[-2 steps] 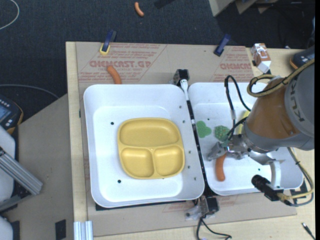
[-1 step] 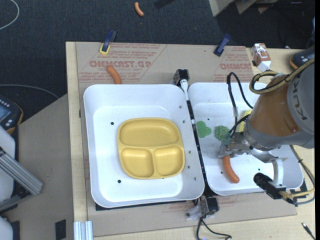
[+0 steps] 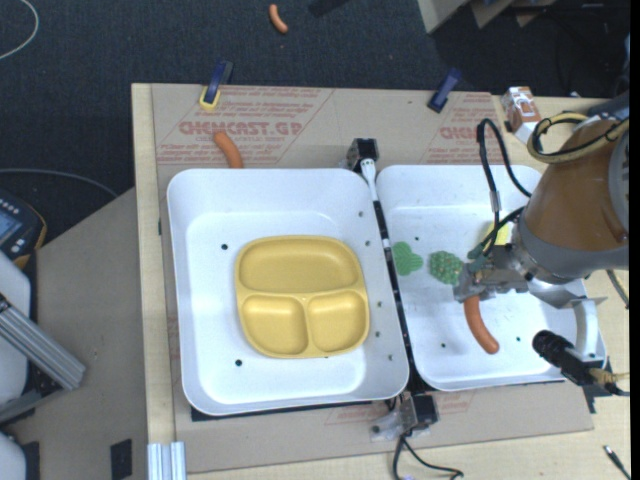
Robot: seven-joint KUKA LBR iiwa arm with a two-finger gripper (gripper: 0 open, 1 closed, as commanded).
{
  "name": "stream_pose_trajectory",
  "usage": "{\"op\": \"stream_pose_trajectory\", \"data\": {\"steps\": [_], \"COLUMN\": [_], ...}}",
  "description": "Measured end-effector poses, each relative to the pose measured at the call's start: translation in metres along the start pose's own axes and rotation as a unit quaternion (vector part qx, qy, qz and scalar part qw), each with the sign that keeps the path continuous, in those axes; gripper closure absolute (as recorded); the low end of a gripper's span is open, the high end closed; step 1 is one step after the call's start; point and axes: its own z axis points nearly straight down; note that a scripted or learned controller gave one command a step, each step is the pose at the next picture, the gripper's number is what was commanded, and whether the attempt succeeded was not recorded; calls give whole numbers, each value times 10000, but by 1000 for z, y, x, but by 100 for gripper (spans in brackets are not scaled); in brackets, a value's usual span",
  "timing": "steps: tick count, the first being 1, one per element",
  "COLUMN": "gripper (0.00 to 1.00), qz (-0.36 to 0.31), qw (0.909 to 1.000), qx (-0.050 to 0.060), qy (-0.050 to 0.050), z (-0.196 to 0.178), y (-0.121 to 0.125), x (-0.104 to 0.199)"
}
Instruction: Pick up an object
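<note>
In the right bin (image 3: pixel 440 363) lie an orange sausage (image 3: pixel 481 327), a green broccoli piece (image 3: pixel 445 266) and a flatter green leafy piece (image 3: pixel 406 259). A yellow object (image 3: pixel 496 234) peeks out from behind the arm. My gripper (image 3: pixel 478 284) hangs low over the bin, right above the sausage's upper end and just right of the broccoli. The wrist body hides the fingers. The left bin (image 3: pixel 200 218) holds a yellow divided plate (image 3: pixel 300 295).
An orange sausage (image 3: pixel 229 149) lies on the cardboard behind the left bin, another (image 3: pixel 278 18) on the dark floor. Clamps (image 3: pixel 213 86) (image 3: pixel 443 91) grip the board's far edge. A black cable (image 3: pixel 490 168) loops over the right bin.
</note>
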Motion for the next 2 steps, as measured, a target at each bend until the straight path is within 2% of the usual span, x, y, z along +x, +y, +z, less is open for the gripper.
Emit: {"op": "stream_pose_trajectory", "data": {"steps": [1,2], "gripper": [100,100], "qz": [-2,-2], "qw": [10000,10000], "qx": [-7,15], "qy": [-1,4], "z": [-59,-67], "y": [5,6], "x": [-9,-9]}}
